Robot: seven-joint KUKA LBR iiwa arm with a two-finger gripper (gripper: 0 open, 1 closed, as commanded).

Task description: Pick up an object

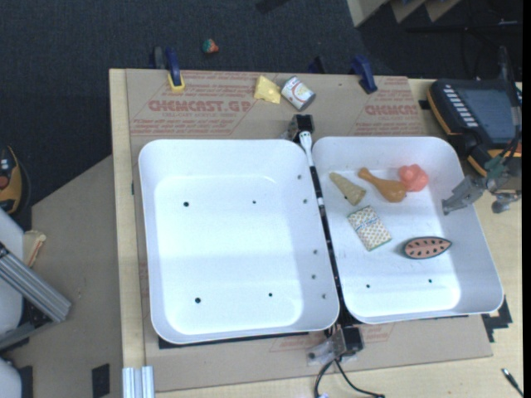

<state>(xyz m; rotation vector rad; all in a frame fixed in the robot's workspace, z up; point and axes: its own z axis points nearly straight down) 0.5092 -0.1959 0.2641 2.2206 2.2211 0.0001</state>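
Note:
The right white bin (465, 293) holds several small objects. A tan cone-shaped piece (348, 187) lies at its back left, with an orange drumstick-shaped toy (383, 184) and a pink ball (413, 177) beside it. A patterned square pad (368, 227) sits near the middle. A brown oval with red dots (426, 247) lies to its right. My gripper (459, 198) pokes in low over the bin's right rim, right of the pink ball and above the oval, touching none of them.
The left white bin (224, 230) adjoins the right one. Behind the bins a yellow piece (267, 89) and a small wrapped box (298, 93) lie on the board, with blue clamps (174, 69) (362, 73) on its back edge. A black-and-orange pendant (477, 110) sits at back right.

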